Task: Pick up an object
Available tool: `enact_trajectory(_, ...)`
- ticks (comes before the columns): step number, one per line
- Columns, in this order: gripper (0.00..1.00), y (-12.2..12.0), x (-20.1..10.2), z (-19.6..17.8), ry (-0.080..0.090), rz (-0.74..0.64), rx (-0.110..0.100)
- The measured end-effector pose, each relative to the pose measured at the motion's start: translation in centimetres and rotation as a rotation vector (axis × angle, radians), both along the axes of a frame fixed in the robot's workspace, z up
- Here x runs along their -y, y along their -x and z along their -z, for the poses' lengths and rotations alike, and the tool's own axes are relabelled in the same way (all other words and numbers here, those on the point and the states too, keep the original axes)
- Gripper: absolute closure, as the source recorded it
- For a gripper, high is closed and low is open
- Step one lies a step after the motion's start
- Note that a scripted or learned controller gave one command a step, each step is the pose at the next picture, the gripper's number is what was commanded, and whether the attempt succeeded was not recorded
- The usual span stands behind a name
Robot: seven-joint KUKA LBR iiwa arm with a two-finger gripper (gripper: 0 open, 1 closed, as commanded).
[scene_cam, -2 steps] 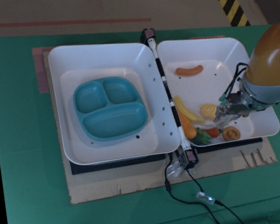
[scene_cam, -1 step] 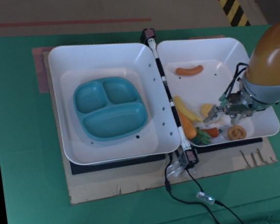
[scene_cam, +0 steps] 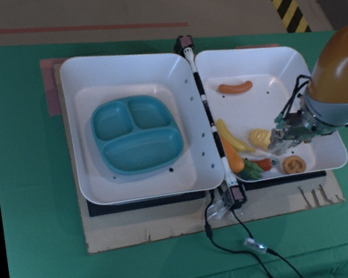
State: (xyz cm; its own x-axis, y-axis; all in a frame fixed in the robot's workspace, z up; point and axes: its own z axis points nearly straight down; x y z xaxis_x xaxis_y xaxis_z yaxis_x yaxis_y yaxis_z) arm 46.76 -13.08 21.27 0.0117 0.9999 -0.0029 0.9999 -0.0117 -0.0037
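Observation:
The right bin point(scene_cam: 292, 67) holds toy food: a sausage point(scene_cam: 235, 87) near its back, a yellow banana point(scene_cam: 231, 135), an orange carrot point(scene_cam: 234, 158) with green leaves, a pale yellow corn piece point(scene_cam: 260, 137), a small red item point(scene_cam: 264, 163) and a round pretzel-like piece point(scene_cam: 294, 164) at the front. My gripper point(scene_cam: 281, 141) reaches in from the right and hangs low just right of the corn piece, above the pretzel-like piece. Nothing shows between its fingers.
The left bin point(scene_cam: 76, 84) holds a teal divided plate point(scene_cam: 137, 134). A black-and-white divider point(scene_cam: 203, 99) runs between the bins. Cables point(scene_cam: 253, 246) trail over the green cloth at the front. The arm's orange band point(scene_cam: 338, 73) looms over the right bin's right edge.

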Motion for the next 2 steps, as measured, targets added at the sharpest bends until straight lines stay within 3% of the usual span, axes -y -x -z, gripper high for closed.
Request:
enact_trajectory(1,1.00,0.07,3.32,-0.96,-0.001,-0.007,0.003)
enact_trajectory(2,0.00,0.07,3.32,-0.96,-0.001,-0.007,0.002)
